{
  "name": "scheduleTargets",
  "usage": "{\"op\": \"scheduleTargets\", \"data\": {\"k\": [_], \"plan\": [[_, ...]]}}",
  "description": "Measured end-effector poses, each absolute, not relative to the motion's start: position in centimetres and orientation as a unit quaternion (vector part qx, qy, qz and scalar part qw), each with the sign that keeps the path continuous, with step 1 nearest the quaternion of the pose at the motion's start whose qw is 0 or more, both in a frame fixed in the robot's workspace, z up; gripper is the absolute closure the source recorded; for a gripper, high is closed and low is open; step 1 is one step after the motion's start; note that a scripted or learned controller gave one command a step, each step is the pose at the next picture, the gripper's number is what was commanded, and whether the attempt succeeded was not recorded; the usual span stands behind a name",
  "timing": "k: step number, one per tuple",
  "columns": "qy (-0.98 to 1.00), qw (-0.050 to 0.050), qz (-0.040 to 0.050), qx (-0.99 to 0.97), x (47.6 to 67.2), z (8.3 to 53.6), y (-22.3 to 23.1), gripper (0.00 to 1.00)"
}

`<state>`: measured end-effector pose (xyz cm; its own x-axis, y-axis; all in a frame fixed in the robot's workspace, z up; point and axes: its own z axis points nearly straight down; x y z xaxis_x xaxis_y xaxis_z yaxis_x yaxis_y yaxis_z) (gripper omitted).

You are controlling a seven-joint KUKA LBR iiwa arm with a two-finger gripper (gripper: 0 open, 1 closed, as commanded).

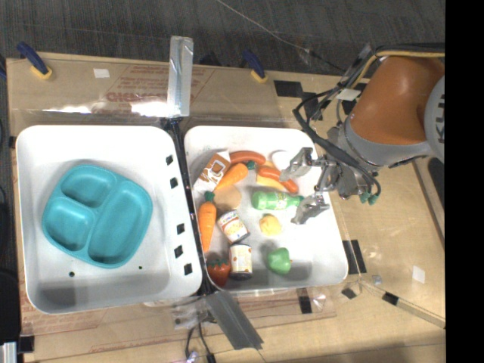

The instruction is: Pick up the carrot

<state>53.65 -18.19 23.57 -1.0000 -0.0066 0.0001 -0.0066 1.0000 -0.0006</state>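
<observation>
An orange carrot (206, 224) with a green top lies along the left wall of the right bin (330, 240), pointing toward the front. A second carrot-like orange piece (234, 175) lies tilted further back, beside a small carton (214, 169). My gripper (302, 187) hovers over the right part of that bin, well to the right of both. Its fingers (297, 162) are spread open and grip nothing. The cap end of a green bottle (275, 200) lies just left of the fingertips.
The right bin also holds a sausage (247, 157), a yellow piece (266, 178), a lemon (270, 224), two small cans (233, 226), a green pepper (279, 260) and a red fruit (218, 271). The left bin (30, 150) holds a teal divided plate (96, 214).
</observation>
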Motion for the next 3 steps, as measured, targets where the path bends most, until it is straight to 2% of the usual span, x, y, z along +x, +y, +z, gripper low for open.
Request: {"op": "scheduleTargets", "data": {"k": [1,2,3], "plan": [[-0.999,0.003,-0.0010,-0.031,48.7,13.9,-18.9,0.00],[-0.994,0.000,-0.0005,-0.108,54.5,9.6,-15.2,0.00],[-0.974,-0.017,-0.0020,-0.225,50.2,9.9,-10.3,0.00]]}}
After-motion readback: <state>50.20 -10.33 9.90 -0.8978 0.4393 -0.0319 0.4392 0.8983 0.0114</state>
